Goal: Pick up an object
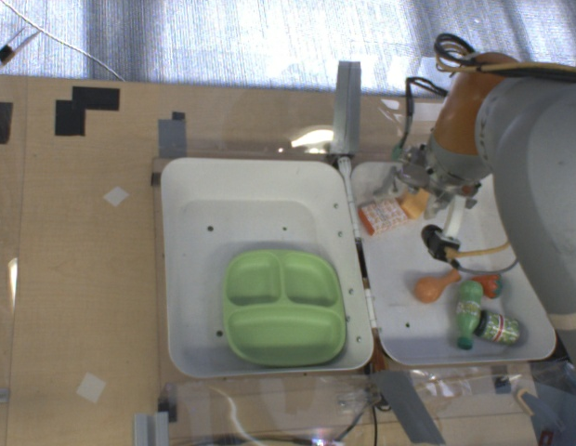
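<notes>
The right bin (pixel 399 328) holds several small things. A red-orange packet (pixel 383 215) lies near its far left corner, with a yellow block (pixel 415 203) touching the packet's right end. My gripper (pixel 421 180) hangs low over the far end of this bin, just above the yellow block. Nearer the front lie an orange gourd-shaped toy (pixel 435 286), a small red-orange piece (pixel 492 284), a green bottle (pixel 467 310) and a green can with a red label (pixel 501 327) on its side.
The left bin (pixel 190 249) carries a green divided plate (pixel 283 307) toward its front. A grey upright post (pixel 347 110) stands at the far end of the wall between the bins. The bulky grey arm (pixel 534 184) covers the right bin's right side.
</notes>
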